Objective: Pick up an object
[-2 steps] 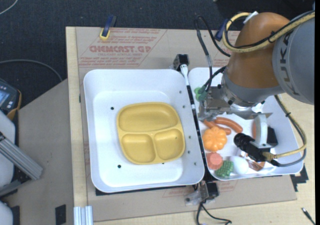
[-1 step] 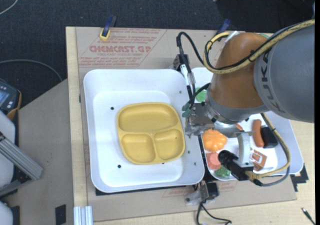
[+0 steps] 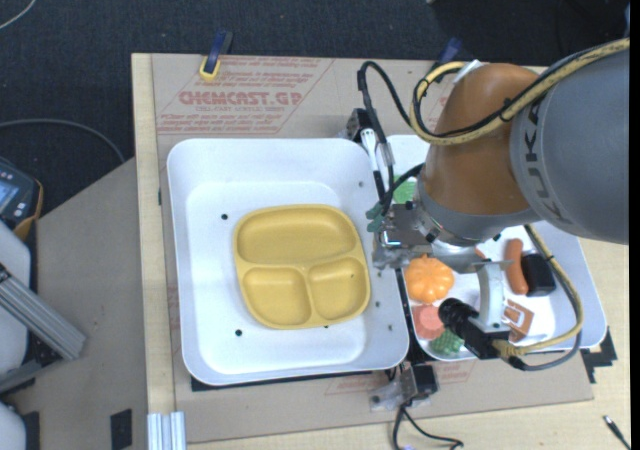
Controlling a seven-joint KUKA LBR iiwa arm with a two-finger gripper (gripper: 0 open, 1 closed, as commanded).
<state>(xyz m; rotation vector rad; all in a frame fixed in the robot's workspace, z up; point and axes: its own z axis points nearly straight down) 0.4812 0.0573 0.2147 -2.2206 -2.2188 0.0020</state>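
A yellow three-compartment tray [image 3: 300, 266] lies flat in the middle of the left bin [image 3: 190, 238]. In the right bin [image 3: 590, 313], near its front left corner, sits a small orange pumpkin-like toy [image 3: 430, 280] beside red and green pieces.

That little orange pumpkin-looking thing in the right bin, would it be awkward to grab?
Probably somewhat. The orange pumpkin looks rounded and ribbed, so it may roll or slip away if nudged off-centre. It looks like a small toy, so likely light and rigid rather than squashy. Other small items crowd it in the right bin, which could get in the way.
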